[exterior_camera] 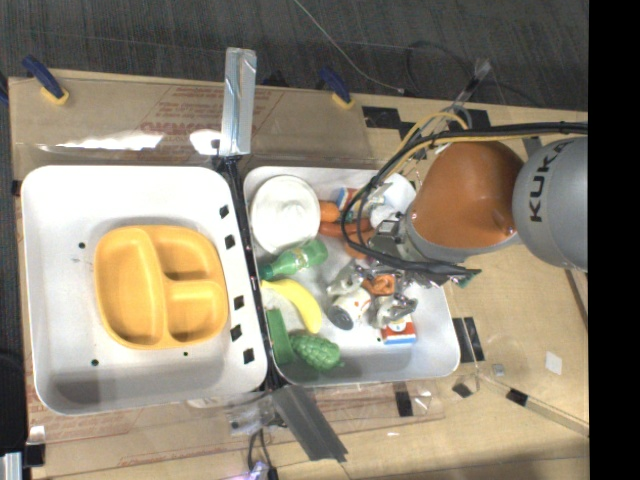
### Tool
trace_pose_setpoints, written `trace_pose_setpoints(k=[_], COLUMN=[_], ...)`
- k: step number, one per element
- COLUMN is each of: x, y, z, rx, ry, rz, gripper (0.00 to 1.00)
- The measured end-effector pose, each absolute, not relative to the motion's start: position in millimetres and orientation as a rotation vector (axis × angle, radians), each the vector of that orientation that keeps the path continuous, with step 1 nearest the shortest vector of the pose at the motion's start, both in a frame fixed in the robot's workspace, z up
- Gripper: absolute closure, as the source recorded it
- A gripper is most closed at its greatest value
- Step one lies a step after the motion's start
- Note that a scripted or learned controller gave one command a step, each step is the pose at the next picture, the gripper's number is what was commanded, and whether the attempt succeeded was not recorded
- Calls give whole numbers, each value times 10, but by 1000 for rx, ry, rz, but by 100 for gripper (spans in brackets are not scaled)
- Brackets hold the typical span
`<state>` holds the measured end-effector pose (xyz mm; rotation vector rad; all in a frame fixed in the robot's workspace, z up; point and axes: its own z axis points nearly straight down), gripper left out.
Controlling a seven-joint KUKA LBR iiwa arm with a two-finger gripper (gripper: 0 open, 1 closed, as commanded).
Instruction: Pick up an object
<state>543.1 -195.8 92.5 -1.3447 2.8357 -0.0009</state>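
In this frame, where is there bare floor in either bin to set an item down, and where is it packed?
The left bin has bare floor all around the yellow divided tray, widest along its near edge. The right bin is crowded: white bowl, banana, green toys and small items under the claw. Only a thin strip by its near rim is bare.

tray in left bin, banana in right bin

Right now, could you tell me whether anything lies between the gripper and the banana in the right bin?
Nothing visible does. The gripper sits low in the right bin, and the banana lies just to its left in the camera view, with only small clutter beside the gripper.
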Motion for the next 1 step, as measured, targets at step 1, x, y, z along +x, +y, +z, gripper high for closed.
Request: trace_pose_setpoints(k=[1], x=[5444], y=[-1946], z=[1027], rx=[-1348], ry=[2831], rz=[-1], gripper=[100])
